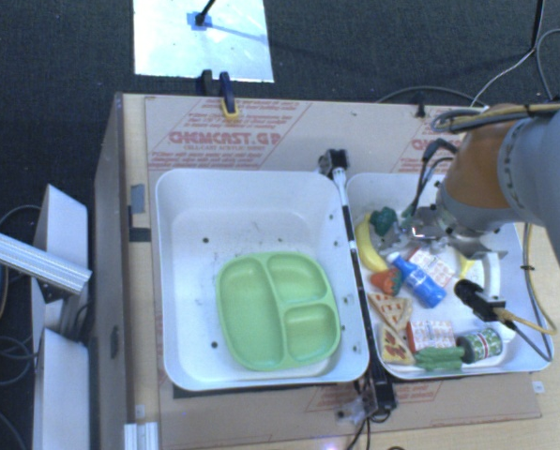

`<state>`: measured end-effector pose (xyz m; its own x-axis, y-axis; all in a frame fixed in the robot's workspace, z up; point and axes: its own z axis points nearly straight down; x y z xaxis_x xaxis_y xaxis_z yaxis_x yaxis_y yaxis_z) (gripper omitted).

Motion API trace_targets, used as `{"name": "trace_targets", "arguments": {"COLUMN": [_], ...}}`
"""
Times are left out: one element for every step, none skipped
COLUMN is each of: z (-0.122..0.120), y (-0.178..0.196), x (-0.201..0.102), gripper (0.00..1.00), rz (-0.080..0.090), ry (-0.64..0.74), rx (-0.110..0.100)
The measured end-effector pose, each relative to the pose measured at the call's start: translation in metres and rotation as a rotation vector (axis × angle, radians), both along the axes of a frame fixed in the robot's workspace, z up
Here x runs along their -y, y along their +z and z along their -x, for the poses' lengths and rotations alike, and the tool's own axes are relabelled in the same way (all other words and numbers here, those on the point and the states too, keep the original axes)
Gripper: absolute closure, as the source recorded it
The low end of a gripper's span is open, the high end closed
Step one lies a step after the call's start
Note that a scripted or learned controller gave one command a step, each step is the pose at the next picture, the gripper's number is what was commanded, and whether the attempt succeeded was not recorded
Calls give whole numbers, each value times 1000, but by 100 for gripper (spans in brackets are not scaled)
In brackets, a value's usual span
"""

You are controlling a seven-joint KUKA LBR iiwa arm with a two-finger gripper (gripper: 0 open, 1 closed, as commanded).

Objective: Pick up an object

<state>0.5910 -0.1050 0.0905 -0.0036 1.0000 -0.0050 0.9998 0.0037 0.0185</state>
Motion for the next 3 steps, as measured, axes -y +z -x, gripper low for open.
{"name": "trace_targets", "arguments": {"z": [36, 53, 62], "y": [0, 0, 0], "x": [0, -2, -12], "gripper": [0, 0, 0], "rz": [2, 3, 6], "ry": [-1, -1, -3], "rx": [2, 7, 8]}}
